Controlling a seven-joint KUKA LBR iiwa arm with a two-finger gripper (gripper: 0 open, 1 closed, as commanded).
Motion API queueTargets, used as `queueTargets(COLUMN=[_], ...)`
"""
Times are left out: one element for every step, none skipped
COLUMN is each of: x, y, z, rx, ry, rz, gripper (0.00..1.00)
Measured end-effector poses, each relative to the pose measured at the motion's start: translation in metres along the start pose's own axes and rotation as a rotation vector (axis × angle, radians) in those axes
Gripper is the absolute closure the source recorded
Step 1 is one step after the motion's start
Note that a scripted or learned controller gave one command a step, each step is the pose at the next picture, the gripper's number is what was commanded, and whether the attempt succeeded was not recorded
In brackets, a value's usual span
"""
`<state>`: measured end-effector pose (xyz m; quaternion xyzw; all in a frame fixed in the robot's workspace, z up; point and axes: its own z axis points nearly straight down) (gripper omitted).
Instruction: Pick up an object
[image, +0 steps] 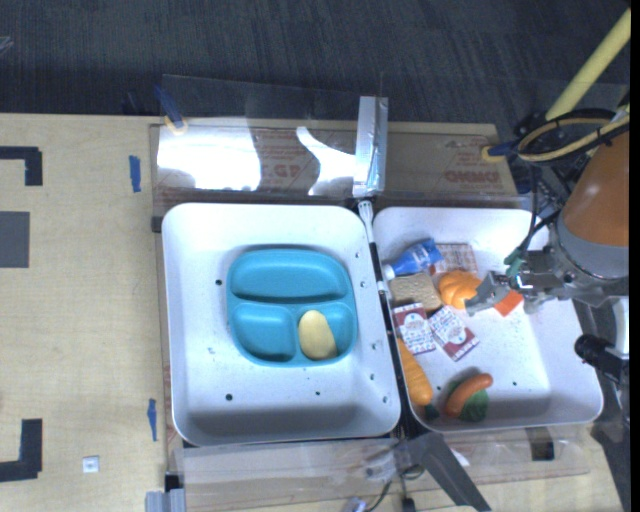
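Pincer (497, 297): low over the right bin (560, 385), at the end of the grey arm (590, 235) reaching in from the right; tips close beside a small orange pumpkin-like toy (458, 288). Opening not legible among the dark parts and an orange-red bit at the tip; cannot tell whether wide, narrow or holding.

Right bin, contents: blue packet (415, 258) near the back; tan cracker-like block (414, 291); two red-and-white sachets (440, 331) at the middle; carrot (415, 372) along the left wall; red-and-green vegetable (467, 393) near the front. All crowded into the left half, several touching.

Left bin (190, 330), contents: blue divided tray (275, 300) with a yellow egg-shaped piece (317, 334) in its lower right compartment.

Likely target, by judgement: the pumpkin-like toy, nearest the tips.

Risks, by judgement:
- rounded toy squirting sideways if closed on off-centre;
- neighbouring block or sachets caught along with it, owing to crowding;
- fingertip landing on top of the toy instead of beside it, pressing it down;
- flat sachets too thin against the bin floor to grip.
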<state>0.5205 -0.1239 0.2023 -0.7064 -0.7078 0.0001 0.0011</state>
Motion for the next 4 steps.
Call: queueTargets(x=[-0.004,0.011,0.011,0.087], y=[0.105,0.065,0.066,0.105], z=[0.108,0.109,0.098,0.014], rx=[-0.023,-0.021,-0.024,-0.010], ry=[-0.008,-0.009,-0.007,0.000], rz=[-0.112,-0.069,-0.067,-0.084], gripper=[0.00,0.00,1.00,1.00])
